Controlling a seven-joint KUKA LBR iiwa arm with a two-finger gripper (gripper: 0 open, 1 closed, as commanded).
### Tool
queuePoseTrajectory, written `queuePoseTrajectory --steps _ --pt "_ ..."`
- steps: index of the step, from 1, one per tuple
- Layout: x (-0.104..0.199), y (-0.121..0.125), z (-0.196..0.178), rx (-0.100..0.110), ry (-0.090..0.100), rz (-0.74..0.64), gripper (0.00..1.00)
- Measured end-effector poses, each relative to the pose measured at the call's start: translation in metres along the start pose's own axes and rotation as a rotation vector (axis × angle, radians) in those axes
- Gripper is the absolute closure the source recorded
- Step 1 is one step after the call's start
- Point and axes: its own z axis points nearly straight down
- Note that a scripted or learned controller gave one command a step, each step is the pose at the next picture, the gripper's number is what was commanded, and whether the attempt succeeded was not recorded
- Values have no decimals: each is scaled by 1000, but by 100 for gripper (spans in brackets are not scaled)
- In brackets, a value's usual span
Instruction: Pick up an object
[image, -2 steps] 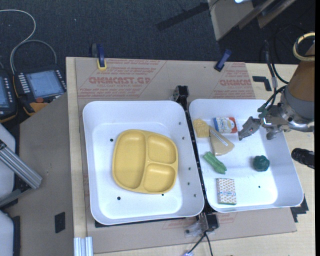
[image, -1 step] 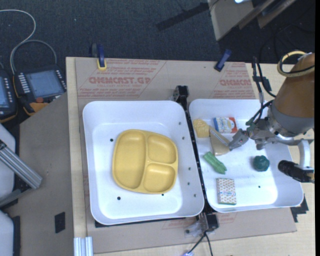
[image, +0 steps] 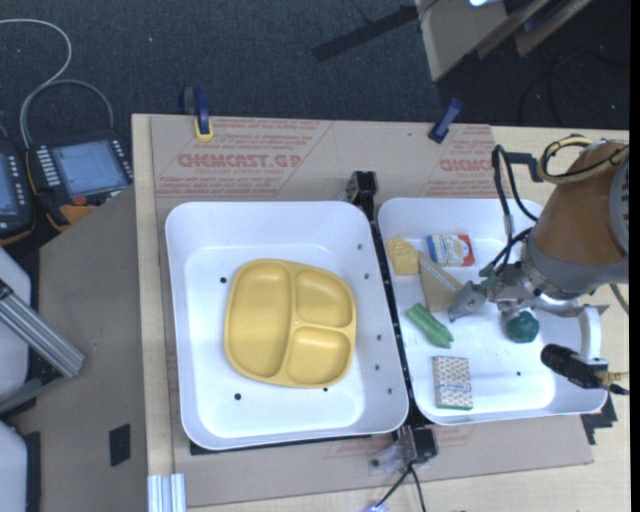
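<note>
hovering low in right bin (image: 560, 400): gripper (image: 490, 296), finger state untellable; advise centring squarely over one separate item, e.g. green pod-shaped piece (image: 429, 325), before descending.

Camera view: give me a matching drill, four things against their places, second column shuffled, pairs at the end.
Things:
1. yellow divided plate
2. green ball
3. patterned box
4. green pod-shaped piece

Places:
A. near edge of the right bin, toward the bottom of the picture
B. middle of the left bin
C. right bin, just under the arm's wrist
D. right bin, close to the divider between the bins

Pairs: 1-B, 2-C, 3-A, 4-D
</note>
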Motion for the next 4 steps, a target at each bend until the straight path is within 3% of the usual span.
queuePoseTrajectory --steps 1,4 --pt "0 2 -14 -9 -3 0 100" --pt "-1 6 -174 -15 -5 -3 100"
